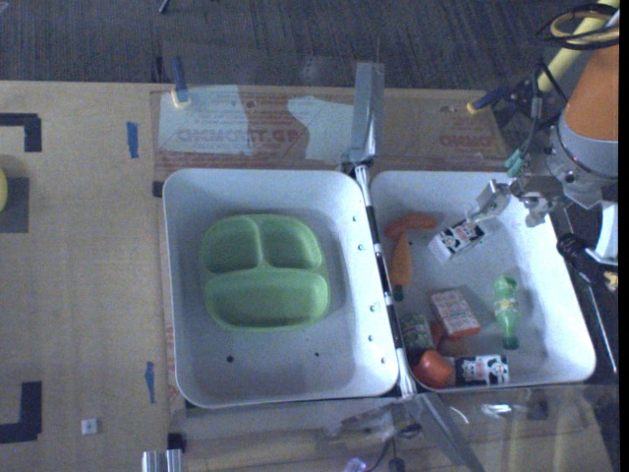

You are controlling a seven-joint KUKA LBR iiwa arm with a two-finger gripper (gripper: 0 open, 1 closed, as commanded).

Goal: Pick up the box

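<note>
At the near edge of the right bin [580, 362] lie a small white carton with black marks [483, 369] and a red-orange round piece [432, 369], touching the bin's front wall. Just behind them sits the box [455, 312], a small reddish patterned cube, tilted a little, with a dark green packet [415, 328] just beside it on the left and a green bottle [506, 309] near it on the right. Farther back an orange carrot-like toy [402, 247] lies along the divider. Above the far part of this bin hangs the pincer [472, 226], and between its fingers there is a small white object with black print [460, 237]; it seems clamped on this, not on the box. I judge that the box is not yet picked, so the held item must first be let go. For a good grasp, the pincer should come straight down over the box and close on its two free sides, because the packet and the brown thing under its near corner crowd it. The left bin [187, 293] carries a green divided tray [264, 271], well apart. Beyond the bins, the tabletop [79, 264] shows blue tape marks.
</note>
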